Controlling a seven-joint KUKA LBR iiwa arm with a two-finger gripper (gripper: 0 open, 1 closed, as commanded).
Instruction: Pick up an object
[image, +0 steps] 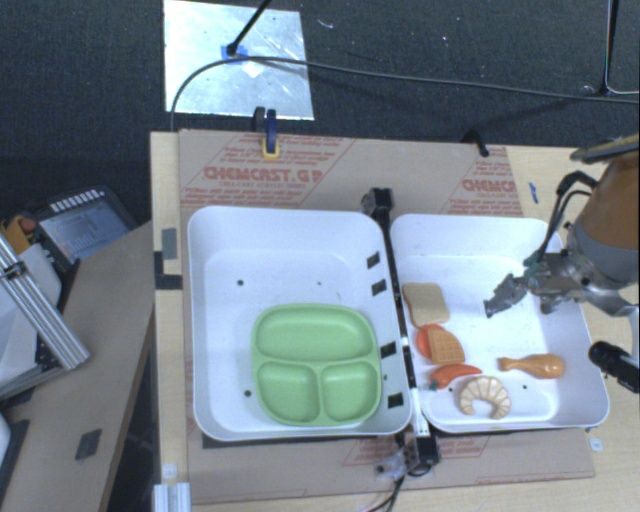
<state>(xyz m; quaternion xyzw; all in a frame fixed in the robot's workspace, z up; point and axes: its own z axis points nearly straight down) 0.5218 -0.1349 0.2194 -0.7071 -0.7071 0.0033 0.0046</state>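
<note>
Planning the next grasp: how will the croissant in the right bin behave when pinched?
The croissant looks like moulded toy food, so probably stiff and light. Its curved, ridged shape may let it slip or pivot between fingers. It lies close to the red piece, which may get nudged.

Even overhead light is washing the two white bins (300, 250) to near glare, while the dark floor is swallowing detail. A metal plate (238, 60) at the top is throwing back bright reflections. Shadows are falling soft and faint, and the whole frame is looking slightly grainy.
</note>
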